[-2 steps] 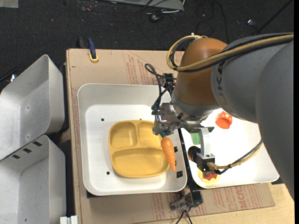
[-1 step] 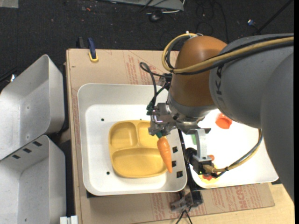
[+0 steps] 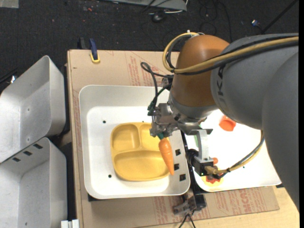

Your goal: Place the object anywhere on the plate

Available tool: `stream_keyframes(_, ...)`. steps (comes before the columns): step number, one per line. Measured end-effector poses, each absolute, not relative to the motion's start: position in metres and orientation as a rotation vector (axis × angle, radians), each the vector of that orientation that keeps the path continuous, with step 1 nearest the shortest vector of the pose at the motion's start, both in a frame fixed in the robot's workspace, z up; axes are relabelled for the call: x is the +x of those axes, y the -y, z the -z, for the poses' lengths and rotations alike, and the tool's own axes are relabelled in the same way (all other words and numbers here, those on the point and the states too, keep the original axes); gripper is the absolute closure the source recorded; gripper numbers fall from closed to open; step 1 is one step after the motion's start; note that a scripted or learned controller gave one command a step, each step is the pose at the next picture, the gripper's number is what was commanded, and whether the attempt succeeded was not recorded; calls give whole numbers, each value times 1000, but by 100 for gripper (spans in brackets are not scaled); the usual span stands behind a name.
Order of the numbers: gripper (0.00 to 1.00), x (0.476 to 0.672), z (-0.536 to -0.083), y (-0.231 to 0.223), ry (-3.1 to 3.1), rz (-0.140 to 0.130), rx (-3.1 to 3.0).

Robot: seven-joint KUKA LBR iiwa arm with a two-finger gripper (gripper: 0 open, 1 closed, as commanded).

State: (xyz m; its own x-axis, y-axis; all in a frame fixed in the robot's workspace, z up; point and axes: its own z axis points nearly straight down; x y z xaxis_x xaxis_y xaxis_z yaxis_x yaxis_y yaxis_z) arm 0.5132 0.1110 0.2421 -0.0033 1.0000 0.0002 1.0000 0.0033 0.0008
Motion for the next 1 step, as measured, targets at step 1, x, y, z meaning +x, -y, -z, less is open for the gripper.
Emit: stream_keyframes(1, 0, 513, -242, -111, -2224, 0, 2218)
